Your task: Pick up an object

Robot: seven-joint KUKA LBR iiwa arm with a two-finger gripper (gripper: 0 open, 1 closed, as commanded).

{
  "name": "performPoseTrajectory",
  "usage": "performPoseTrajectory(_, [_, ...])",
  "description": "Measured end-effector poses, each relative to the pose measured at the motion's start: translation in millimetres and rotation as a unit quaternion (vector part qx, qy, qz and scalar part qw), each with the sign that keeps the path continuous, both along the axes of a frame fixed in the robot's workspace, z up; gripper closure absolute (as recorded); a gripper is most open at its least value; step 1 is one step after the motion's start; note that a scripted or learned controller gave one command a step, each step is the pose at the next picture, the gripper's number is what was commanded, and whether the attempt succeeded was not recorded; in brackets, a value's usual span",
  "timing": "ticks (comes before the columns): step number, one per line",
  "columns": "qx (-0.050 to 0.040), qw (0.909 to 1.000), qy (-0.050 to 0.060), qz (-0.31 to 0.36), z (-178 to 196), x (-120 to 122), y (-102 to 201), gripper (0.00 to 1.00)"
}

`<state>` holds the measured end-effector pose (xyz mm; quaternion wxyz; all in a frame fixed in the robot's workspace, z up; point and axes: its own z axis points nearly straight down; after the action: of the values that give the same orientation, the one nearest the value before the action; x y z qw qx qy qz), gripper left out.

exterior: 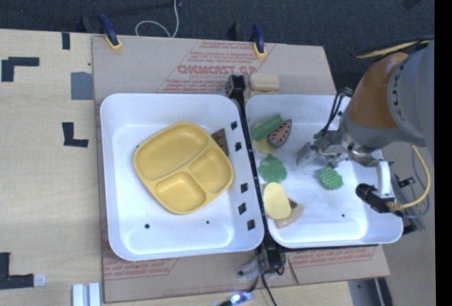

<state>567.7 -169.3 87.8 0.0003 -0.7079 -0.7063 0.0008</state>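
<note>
Risk, slip: the gripper (318, 150) sits low in the right bin (353, 227), at the right of the frame. Its thin fingers look a little apart, with nothing between them. If it shuts on bare floor, it comes up with nothing.
Risk, bump: the toys lie close together. A push on one may shove the next one away.
Risk, wall: toys by the middle wall are hard to reach, and a finger may hit the wall.
Thing to pick: any toy in the right bin. The green bumpy toy (330, 178) is just below the gripper, closest to it.
Count, bottom of frame: one yellow toy (276, 200), on one tan bit (293, 215).
Count, middle: two green bumpy toys, the other (272, 170) to the left.
Count, higher: one melon slice (280, 133), one green piece (265, 128).
Count, left bin (116, 177): one yellow tray (183, 167).
Count, top: one tan block (265, 82) outside the bins.
Bins: two.
</note>
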Motion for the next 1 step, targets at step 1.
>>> performPoseTrajectory(1, [-0.0005, 1.0000, -0.004, 0.000, -0.4, -59.4, -12.6, 0.00])
